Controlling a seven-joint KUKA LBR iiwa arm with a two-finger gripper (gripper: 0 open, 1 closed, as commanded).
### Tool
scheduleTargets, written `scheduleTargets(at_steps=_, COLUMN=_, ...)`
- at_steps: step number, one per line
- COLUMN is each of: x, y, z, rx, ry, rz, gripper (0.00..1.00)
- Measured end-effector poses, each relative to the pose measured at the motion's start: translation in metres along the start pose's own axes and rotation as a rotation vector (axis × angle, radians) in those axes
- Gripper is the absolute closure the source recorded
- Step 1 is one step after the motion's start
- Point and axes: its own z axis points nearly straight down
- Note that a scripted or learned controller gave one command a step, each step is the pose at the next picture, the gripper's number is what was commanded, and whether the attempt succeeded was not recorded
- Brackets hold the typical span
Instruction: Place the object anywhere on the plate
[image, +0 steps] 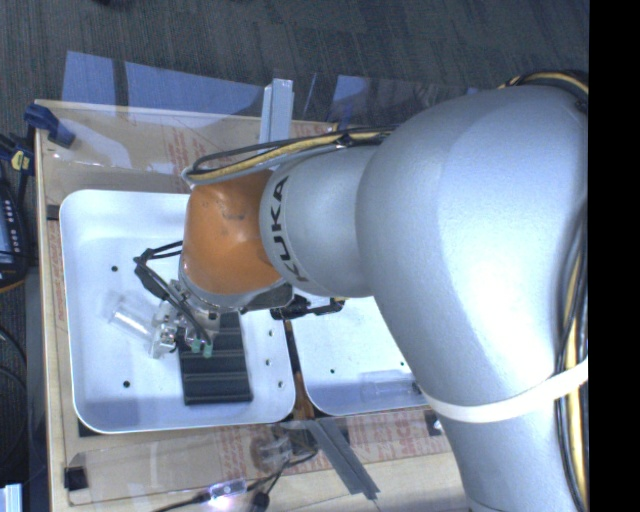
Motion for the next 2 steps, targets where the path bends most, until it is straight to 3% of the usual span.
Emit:
scheduleTargets(at_steps=1, x=-0.006, y=0.063, z=0.000, rx=-0.003, ry=-0.002, rz=0.673, gripper=1.00)
scheduleTargets(at_steps=2, x=0.016, y=-0.033, z=-0.101, rx=-0.003, ry=-0.003, rz=0.663, gripper=1.00)
